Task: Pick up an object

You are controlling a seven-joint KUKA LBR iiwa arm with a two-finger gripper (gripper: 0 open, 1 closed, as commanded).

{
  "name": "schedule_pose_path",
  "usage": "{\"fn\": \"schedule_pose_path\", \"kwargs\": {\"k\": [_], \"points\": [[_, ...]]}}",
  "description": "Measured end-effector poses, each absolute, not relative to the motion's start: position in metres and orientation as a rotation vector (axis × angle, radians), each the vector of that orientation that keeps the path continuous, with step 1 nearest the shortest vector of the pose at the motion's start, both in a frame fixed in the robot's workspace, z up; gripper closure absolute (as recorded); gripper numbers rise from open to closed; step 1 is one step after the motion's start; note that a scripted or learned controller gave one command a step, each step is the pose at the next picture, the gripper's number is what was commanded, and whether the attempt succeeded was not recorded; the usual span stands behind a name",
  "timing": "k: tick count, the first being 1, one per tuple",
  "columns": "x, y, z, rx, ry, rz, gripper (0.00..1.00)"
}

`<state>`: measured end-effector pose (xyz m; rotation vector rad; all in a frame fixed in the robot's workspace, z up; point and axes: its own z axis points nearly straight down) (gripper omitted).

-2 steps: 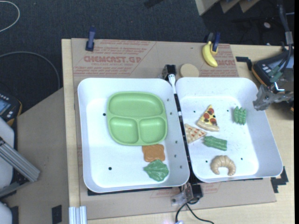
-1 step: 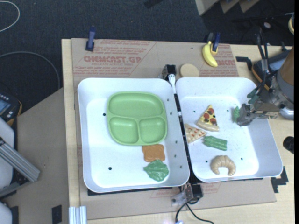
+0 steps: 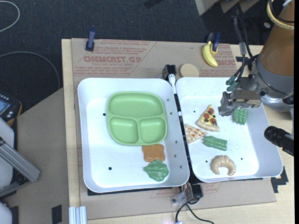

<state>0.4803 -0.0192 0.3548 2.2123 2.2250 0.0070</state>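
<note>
Small green toy vegetable [image 3: 240, 115], lying in right bin, beside gripper [image 3: 227, 107]

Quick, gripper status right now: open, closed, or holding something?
Gripper: cannot be told. It sits low in the right bin, between the pizza slice and a green toy; nothing visibly held.

Dark blue-grey carpet [image 3: 42, 17] all around, with a thin white cable [image 3: 10, 9] looping across it top left. The surface [image 3: 69, 125] is pale wood topped with printed cardboard [image 3: 117, 55], clamped by blue clips [image 3: 90, 38]. Even, flat lighting.
</note>
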Motion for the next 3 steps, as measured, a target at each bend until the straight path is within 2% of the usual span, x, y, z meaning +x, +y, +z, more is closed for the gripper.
{"fn": "schedule_pose_path", "kwargs": {"k": [1,2,3], "points": [[0.478,-0.034,0.281,2.229,2.223,-0.009,1.00],[0.476,-0.063,0.179,2.233,2.222,-0.014,1.00],[0.481,-0.038,0.250,2.214,2.222,0.009,1.00]]}}
